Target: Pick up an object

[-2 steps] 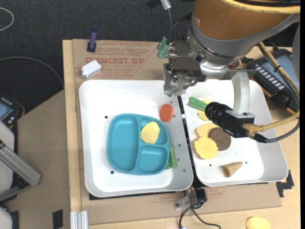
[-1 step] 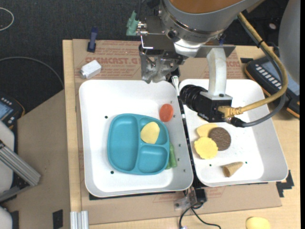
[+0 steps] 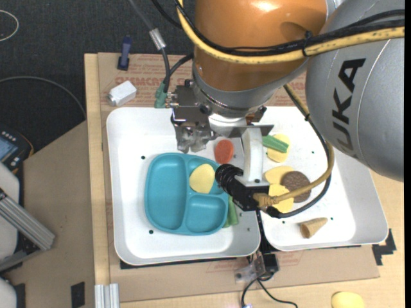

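Bins sit side by side on the bench, and from the overhead camera view the arm hangs over their shared inner edge, its orange band and grey wrist covering much of the upper middle. The gripper appears to point down between the two bins, just above a red piece, which suggests a reach toward that item; whether it is gripping anything or standing ready cannot be told, since the wrist and cabling hide the tip. The left bin holds a blue divided tray with a yellow piece resting in its upper right compartment, and a green piece lies against the tray's right edge. The right bin holds a green and yellow item, a brown round object lying on yellow pieces, and a tan wedge near the front. As a judgement, the red piece is the likeliest pick, and it lies in the left bin near the divide, not lifted.
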`<state>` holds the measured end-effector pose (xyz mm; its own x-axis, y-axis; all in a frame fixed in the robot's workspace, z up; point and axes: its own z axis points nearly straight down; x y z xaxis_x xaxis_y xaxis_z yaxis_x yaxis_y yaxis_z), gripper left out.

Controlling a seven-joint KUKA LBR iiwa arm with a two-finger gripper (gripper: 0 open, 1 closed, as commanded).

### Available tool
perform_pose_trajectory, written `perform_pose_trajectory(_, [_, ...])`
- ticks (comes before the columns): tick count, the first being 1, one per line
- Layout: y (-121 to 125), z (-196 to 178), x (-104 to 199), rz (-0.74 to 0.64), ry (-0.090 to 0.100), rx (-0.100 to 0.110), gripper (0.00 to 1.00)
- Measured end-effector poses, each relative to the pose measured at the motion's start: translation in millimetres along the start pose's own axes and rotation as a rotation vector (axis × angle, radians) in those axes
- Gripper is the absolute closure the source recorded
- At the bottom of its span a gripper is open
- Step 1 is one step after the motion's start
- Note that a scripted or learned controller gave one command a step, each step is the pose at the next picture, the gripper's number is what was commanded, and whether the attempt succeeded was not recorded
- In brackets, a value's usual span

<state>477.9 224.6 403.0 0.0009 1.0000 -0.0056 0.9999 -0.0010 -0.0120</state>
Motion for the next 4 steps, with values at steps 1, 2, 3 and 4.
perform_pose_trajectory(1, [10,-141,-1,-0.003,0.014,-0.028,1.00])
perform_pose_trajectory(2, [-1,36,0,0.000,-0.002,0.006,1.00])
perform_pose_trajectory(3, [0,-143,-1,-0.003,0.016,-0.032,1.00])
perform_pose_trajectory(4, [0,17,-1,0.001,-0.002,0.004,1.00])
